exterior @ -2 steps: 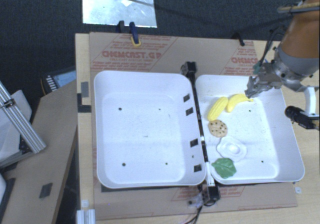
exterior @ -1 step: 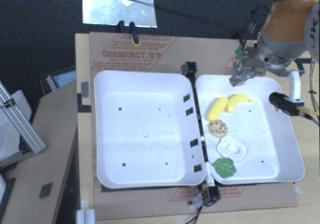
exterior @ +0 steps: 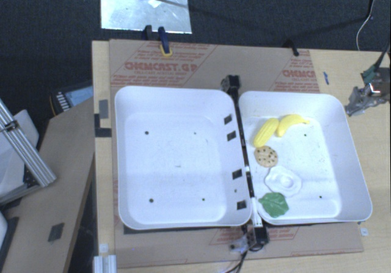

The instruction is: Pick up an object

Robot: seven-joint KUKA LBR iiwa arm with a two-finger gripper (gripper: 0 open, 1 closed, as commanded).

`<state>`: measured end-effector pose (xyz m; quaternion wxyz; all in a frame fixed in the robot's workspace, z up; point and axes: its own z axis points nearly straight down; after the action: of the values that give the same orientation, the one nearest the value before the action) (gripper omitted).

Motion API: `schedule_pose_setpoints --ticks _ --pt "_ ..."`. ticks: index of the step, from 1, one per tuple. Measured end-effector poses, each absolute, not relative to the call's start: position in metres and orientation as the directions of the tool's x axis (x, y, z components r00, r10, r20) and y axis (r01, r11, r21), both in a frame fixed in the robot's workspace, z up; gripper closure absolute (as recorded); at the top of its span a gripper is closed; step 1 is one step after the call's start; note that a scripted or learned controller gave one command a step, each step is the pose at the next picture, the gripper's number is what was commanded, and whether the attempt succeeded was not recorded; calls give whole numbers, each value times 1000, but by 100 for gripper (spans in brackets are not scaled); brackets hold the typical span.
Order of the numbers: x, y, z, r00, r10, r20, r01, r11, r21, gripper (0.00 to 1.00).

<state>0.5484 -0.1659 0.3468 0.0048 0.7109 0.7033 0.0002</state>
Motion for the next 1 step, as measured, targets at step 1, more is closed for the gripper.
schedule_pose_setpoints --ticks 1 --pt "574 -85 468 -12 1000 -1 1000 12 19 100"
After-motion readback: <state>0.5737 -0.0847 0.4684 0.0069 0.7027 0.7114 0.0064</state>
